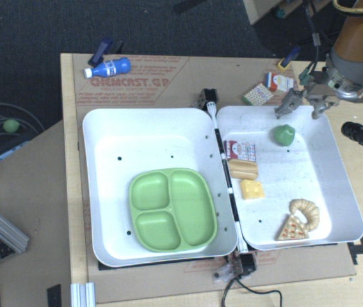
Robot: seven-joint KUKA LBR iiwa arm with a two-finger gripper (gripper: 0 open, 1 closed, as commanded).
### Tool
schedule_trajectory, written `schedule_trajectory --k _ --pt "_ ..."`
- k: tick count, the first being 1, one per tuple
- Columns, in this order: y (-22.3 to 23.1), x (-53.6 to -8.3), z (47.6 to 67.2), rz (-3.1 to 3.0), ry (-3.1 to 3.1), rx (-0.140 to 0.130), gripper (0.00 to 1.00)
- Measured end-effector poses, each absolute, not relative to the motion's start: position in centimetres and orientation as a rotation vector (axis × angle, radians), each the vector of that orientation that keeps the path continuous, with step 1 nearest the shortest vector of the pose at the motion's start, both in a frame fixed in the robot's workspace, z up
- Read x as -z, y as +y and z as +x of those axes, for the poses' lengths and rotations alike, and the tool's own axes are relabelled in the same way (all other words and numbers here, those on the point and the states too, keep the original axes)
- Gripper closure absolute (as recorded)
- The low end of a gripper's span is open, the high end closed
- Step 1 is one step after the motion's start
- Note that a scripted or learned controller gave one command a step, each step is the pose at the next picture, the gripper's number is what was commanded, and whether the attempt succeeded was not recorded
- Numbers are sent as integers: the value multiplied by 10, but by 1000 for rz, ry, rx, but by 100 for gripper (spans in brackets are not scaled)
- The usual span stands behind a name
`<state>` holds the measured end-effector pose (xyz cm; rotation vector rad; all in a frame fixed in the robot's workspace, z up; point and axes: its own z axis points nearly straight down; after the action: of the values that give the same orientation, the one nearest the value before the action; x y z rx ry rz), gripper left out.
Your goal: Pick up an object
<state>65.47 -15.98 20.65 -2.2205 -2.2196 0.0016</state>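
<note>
**Two bins, side by side on the bench**

The left bin point(104, 146) holds a sectioned plate point(171, 208) toward its front edge. In the right bin point(335, 171), a ball point(283, 135) lies near the back edge; a packet point(241, 150), a roll point(242, 168) and a block point(252, 189) line the left wall; a pastry point(306, 211) and a wedge point(291, 228) sit by the front right corner. A bottle point(107, 68) lies behind the left bin.
</note>
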Motion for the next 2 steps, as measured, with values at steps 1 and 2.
schedule_trajectory --k 1,2 --pt "-181 -136 666 -2221 -2219 -2 0" --pt "-184 -84 666 -2220 -2220 -2 0"
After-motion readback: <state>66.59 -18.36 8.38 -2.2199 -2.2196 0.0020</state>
